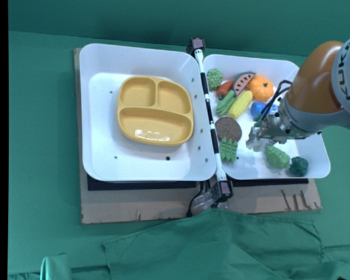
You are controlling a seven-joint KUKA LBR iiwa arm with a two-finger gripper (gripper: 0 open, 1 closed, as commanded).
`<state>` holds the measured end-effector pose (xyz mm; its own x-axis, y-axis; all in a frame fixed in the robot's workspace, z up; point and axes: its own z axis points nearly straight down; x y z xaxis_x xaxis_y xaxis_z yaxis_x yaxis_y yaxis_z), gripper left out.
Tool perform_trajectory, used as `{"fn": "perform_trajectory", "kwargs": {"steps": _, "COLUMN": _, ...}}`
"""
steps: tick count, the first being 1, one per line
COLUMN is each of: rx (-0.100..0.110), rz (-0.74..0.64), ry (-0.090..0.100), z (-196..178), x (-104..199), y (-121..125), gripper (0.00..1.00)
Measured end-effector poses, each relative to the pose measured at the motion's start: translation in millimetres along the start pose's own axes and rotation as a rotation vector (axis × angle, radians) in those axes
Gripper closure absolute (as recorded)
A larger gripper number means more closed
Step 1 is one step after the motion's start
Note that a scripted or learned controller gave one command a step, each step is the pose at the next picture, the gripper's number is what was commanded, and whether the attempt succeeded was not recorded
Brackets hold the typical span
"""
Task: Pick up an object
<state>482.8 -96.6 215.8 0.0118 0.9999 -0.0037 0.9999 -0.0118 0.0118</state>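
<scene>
The right bin (315, 167) holds several toy foods: a green bumpy piece (214, 77), a watermelon slice (243, 81), an orange (261, 88), a corn cob (240, 104), a blue piece (258, 109), a brown round piece (227, 128), a green ridged piece (228, 150), a light green bumpy piece (276, 156) and a dark green broccoli (298, 166). My gripper (258, 140) hangs low over the bin's middle, just left of the light green piece and below the blue one. Nothing shows between its fingers.
The left bin (102, 156) carries a yellow divided plate (156, 109). A black-and-white bar (209, 109) divides the two bins. Green cloth lies bunched at the bench's front edge (221, 244). The arm's grey and orange body (324, 89) covers the right bin's far right corner.
</scene>
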Motion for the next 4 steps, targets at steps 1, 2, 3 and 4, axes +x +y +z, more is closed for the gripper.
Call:
{"fn": "perform_trajectory", "kwargs": {"steps": 1, "rx": -0.002, "rz": -0.007, "ry": 0.004, "z": 32.4, "x": -12.1, "y": -12.5, "gripper": 1.0}}
{"fn": "perform_trajectory", "kwargs": {"steps": 2, "rx": -0.008, "rz": -0.005, "ry": 0.001, "z": 19.6, "x": -12.7, "y": -11.0, "gripper": 1.0}}
{"fn": "perform_trajectory", "kwargs": {"steps": 3, "rx": -0.001, "rz": -0.009, "ry": 0.004, "z": 31.6, "x": -18.3, "y": -12.3, "gripper": 1.0}}
{"fn": "perform_trajectory", "kwargs": {"steps": 4, "rx": -0.002, "rz": -0.011, "ry": 0.005, "z": 31.5, "x": -21.4, "y": -12.0, "gripper": 1.0}}
